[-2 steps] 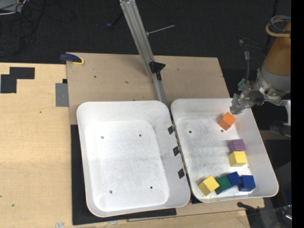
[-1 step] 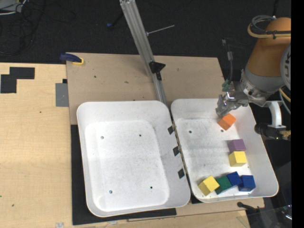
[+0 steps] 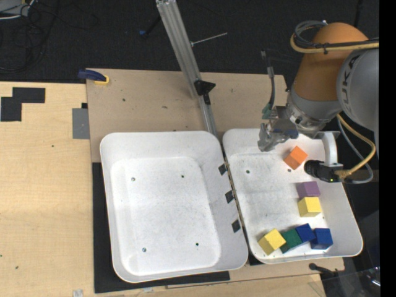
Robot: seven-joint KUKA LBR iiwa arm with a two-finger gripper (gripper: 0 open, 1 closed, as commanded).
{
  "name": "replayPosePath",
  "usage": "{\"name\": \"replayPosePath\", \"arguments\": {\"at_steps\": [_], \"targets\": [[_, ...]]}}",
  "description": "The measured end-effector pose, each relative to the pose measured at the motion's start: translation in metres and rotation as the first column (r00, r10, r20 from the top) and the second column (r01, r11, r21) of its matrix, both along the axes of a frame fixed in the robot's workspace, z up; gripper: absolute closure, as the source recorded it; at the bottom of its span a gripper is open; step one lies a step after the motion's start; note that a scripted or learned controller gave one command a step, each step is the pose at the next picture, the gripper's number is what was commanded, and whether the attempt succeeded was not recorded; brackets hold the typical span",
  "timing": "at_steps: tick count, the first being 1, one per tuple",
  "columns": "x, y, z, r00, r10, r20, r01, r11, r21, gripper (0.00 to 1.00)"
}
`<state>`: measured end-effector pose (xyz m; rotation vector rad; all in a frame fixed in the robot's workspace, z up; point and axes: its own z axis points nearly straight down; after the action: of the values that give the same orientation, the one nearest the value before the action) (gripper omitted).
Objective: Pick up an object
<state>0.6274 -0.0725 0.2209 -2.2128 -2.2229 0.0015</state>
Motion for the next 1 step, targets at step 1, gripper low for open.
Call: {"name": "replayPosePath", "arguments": {"at_steps": [1], "targets": [[0.0062,0.0517,-0.0093,1.0,-0.001,-0.001,0.001,1.0,0.0,1.0]]}}
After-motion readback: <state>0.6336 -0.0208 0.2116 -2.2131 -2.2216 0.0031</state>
